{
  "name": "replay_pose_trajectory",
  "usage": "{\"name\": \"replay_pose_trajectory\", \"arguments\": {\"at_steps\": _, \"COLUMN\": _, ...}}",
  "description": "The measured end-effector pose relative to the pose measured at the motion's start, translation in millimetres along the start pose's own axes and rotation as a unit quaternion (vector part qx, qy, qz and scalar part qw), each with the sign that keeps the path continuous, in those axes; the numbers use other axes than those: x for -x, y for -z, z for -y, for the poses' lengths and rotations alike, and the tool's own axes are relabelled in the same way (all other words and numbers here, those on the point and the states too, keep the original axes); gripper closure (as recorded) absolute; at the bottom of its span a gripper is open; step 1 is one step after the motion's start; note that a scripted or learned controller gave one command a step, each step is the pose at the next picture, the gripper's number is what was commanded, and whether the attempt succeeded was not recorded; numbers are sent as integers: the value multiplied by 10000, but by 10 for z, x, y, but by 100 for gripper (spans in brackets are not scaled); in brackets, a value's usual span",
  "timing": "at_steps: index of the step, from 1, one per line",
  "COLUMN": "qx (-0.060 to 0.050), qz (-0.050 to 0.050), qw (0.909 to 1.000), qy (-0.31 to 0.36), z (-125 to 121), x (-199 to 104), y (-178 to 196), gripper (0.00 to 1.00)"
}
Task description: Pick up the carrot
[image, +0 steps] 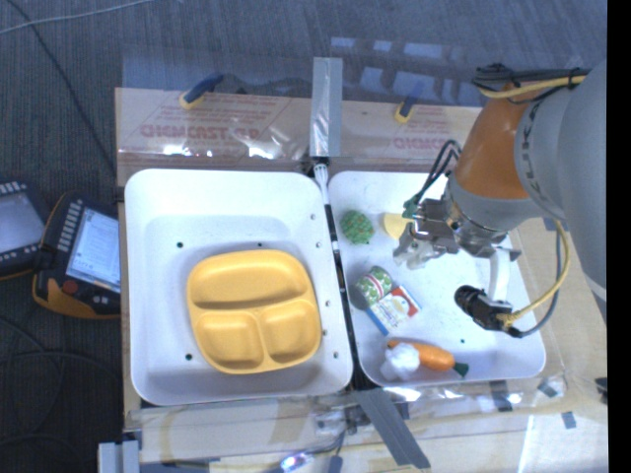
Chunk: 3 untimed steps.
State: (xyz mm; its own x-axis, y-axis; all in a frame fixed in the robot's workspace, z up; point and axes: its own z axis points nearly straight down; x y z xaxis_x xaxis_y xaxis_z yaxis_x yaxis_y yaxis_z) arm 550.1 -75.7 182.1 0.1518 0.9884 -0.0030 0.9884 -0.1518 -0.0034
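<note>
Carrot [431, 356] lies low in the right bin, long axis running left-right, below the claw [422, 247]. Whether the claw is apart or together, can't tell.

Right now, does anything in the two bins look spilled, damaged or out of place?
Nothing stands out. The carrot lies whole on its side near the front of the right bin, touching a white object. The yellow tray sits flat in the left bin, slightly turned.

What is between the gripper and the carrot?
In the camera view, the gripper hangs above the right bin. A small can on a red-and-white packet lies between it and the carrot.
</note>
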Motion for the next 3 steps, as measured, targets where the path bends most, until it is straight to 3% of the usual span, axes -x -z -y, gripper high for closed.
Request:
{"name": "replay_pose_trajectory", "arguments": {"at_steps": 1, "qx": -8, "qz": 13, "qw": 9476, "qy": -3196, "z": 37, "x": 187, "y": -4, "gripper": 100}}
{"name": "replay_pose_trajectory", "arguments": {"at_steps": 2, "qx": -16, "qz": 17, "qw": 8846, "qy": -4664, "z": -92, "x": 631, "y": -180, "gripper": 100}}
{"name": "replay_pose_trajectory", "arguments": {"at_steps": 3, "qx": -12, "qz": 19, "qw": 8393, "qy": -5437, "z": -695, "x": 1083, "y": 103, "gripper": 100}}
